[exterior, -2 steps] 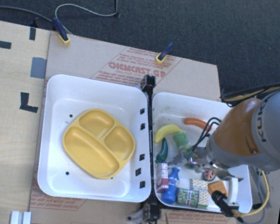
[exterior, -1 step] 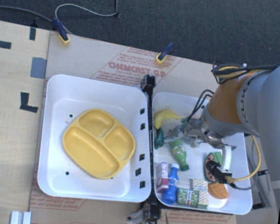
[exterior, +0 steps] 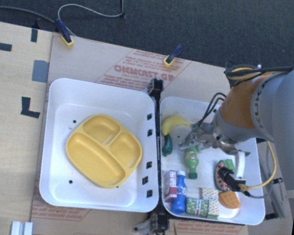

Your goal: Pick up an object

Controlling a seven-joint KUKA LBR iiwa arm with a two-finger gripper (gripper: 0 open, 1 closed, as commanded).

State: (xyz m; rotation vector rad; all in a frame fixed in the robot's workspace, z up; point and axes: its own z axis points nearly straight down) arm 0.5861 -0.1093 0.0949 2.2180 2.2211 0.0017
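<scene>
Your green bottle (exterior: 191, 163) lies in the right bin (exterior: 253, 212), just beneath the gripper (exterior: 197, 141), beside a banana (exterior: 173, 123). You cannot tell the gripper's grasp here. The yellow tray (exterior: 104, 149) occupies the left bin (exterior: 58, 128).

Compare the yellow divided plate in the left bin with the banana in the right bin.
The yellow divided plate is broad and flat, with three compartments; the banana is small, curved and solid. The plate lies by itself in the left bin; the banana lies at the back of the right bin, which also holds other small items. The tool is close to the banana and far from the plate. Both are yellow.
</scene>
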